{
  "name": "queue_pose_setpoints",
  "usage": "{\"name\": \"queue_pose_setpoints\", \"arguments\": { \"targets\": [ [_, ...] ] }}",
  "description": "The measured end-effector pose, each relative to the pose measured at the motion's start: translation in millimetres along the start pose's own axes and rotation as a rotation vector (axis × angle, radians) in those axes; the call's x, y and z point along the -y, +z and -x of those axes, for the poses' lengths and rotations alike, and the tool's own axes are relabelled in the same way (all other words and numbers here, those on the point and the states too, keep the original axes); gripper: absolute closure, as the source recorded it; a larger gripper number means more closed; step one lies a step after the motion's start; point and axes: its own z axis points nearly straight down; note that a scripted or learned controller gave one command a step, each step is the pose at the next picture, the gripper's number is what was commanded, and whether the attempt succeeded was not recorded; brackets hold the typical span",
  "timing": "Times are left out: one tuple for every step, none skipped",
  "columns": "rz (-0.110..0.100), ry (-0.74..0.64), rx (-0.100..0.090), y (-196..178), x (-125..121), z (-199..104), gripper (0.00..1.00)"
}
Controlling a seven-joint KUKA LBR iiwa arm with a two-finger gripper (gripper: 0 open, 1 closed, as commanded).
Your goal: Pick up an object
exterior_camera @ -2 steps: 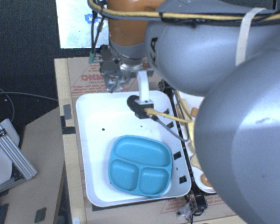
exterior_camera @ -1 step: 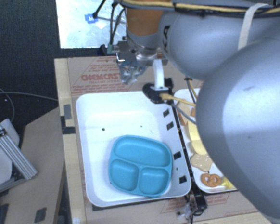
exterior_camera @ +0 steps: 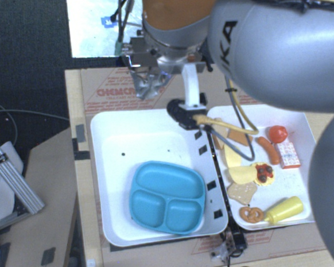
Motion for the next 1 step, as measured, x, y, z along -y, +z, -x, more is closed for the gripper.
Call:
{"name": "queue_pose_setpoints", "arguments": {
  "targets": [
    [-0.019, 0.011, 0.012, 307.8, -37.4, 8.5, 1.00]
  ]
}}
